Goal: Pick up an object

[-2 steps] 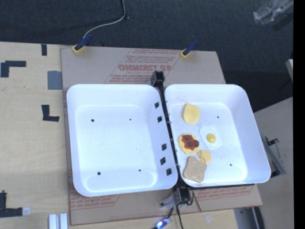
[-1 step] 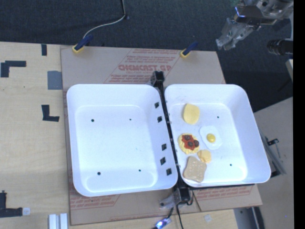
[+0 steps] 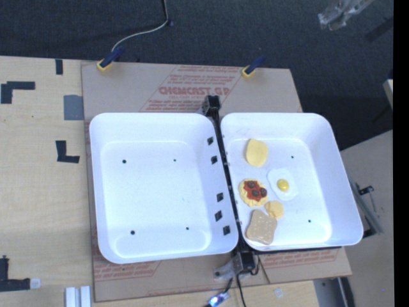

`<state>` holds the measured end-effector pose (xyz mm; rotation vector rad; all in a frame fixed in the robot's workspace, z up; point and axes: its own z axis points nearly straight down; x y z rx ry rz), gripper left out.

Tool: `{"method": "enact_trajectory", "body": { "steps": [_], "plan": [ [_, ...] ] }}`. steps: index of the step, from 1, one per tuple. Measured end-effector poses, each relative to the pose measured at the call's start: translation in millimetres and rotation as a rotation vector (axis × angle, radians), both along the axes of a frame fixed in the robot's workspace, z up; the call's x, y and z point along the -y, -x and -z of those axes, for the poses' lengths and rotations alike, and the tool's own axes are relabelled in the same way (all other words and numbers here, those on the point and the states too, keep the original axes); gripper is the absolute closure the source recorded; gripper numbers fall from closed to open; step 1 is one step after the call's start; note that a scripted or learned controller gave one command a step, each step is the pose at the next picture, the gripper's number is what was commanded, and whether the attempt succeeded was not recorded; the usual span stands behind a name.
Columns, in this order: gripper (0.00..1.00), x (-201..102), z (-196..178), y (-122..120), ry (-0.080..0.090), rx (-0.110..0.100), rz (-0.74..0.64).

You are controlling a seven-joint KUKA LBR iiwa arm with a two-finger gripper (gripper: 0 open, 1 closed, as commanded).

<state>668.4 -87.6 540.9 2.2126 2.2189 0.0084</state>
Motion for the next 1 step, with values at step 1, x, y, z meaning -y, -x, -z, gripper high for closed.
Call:
{"method": "enact_trajectory", "body": {
  "steps": [1],
  "plan": [
    [1.0, -53.3, 100.3, 7.6, -0.002, -0.019, -0.001]
  ]
}}
